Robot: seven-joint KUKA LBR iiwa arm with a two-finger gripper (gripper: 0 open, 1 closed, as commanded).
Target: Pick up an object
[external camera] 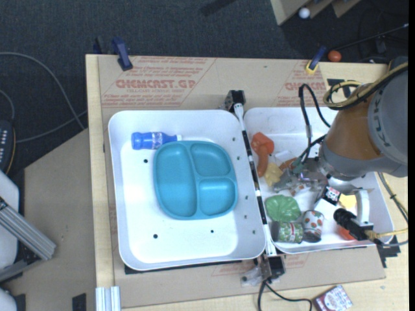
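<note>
Gripper (299,175) is low in the right bin (280,116) clutter, above the green object (283,207); grip state can't be judged. Best: centre on one item, close squarely, lift straight.

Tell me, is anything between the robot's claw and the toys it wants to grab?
Nothing visible blocks it. The gripper is already down in the right bin, right among the toys: an orange toy beside it and a green one just below. They lie crowded together, so grabbing only one may be tricky.
</note>
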